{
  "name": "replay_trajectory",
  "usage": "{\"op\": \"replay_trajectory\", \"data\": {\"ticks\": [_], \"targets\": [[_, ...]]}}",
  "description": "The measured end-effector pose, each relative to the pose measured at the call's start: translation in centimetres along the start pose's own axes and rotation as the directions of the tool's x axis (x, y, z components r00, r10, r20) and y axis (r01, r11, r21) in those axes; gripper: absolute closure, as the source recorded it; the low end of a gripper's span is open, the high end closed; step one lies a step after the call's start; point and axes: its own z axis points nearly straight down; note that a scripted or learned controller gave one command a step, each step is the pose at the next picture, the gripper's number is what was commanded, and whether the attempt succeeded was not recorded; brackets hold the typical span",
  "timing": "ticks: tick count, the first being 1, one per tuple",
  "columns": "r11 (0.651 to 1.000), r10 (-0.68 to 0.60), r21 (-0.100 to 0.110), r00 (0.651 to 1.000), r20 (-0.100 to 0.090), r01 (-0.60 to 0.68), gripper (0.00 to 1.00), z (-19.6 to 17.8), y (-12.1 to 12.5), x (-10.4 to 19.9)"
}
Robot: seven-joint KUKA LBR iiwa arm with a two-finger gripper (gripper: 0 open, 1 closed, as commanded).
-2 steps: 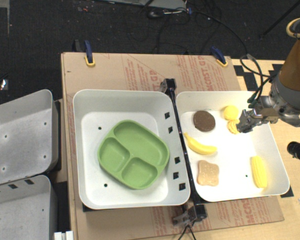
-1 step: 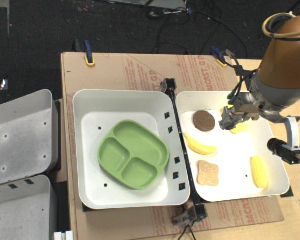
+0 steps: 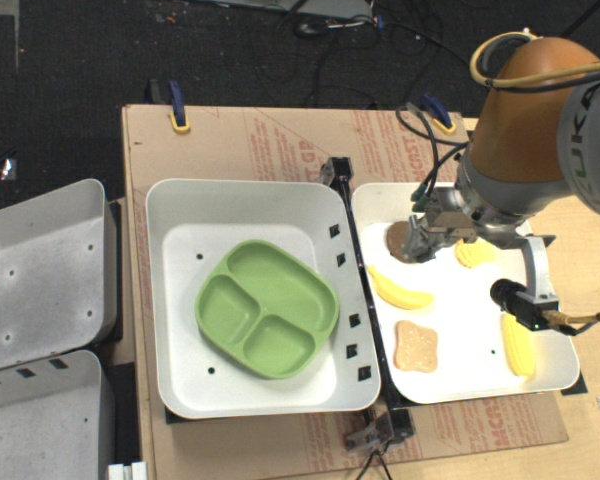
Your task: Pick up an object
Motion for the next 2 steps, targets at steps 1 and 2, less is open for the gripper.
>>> {"op": "replay_trajectory", "data": {"ticks": [1,2], "targets": [[1.0,-0.001,-0.001,1.0,0.0,0.001,1.0,1.0,1.0,4.3],[1.0,-0.001,-0.003,1.0,0.0,0.001,1.0,1.5,1.8,8.6]]}}
